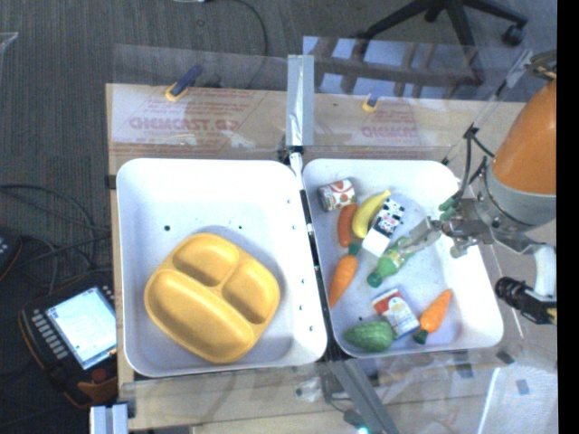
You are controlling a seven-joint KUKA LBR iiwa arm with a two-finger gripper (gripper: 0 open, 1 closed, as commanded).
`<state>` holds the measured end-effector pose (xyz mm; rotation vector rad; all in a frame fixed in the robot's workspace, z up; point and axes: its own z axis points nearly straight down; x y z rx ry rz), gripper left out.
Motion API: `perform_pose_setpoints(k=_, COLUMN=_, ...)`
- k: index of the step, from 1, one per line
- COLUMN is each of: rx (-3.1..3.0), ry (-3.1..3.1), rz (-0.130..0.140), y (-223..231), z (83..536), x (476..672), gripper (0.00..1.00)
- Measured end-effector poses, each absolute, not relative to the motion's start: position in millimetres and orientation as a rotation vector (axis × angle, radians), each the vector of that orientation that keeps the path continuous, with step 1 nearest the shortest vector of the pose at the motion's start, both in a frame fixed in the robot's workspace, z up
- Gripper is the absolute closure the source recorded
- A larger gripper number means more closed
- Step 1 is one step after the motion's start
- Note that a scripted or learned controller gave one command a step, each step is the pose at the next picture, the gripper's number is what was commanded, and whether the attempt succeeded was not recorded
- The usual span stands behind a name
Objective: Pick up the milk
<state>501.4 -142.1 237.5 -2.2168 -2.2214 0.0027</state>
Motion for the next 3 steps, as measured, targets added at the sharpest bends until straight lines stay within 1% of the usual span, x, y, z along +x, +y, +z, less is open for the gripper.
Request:
perform_pose_setpoints(k=1, rx=-2.16, ry=-2.295, rz=-0.009, y=-150.3, z=91.9, x=519.6, gripper=0.0)
perform_pose_setpoints(k=2, rx=-2.158, ry=-2.294, rz=-0.013, y=-149.0, z=101.8, x=520.1, gripper=1.0)
perform_pose_setpoints(k=3, rx=-2.223, ry=-2.22, rz=0.004, y=-124.8, z=197.3, x=564.8, gripper=1.0)
